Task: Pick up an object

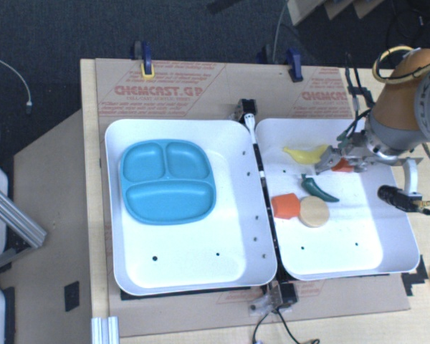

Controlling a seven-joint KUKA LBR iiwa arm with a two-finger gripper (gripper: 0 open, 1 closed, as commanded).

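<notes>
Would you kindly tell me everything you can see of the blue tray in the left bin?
The blue tray is a rounded, sky-blue dish that looks like moulded plastic, with raised ridges dividing it into three compartments: two smaller ones at the far side and one wide one nearer the camera. All three hold nothing. It lies flat and right way up on the floor of the left bin, in its far-left part. Nothing else touches it.

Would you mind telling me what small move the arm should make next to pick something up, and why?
Probably a short shift toward the yellow banana-shaped piece, then a descent onto it. The hand sits low in the right bin, just beside that piece's right end, with nothing seen held in it. The green pepper, orange block and tan disc lie further away.
</notes>
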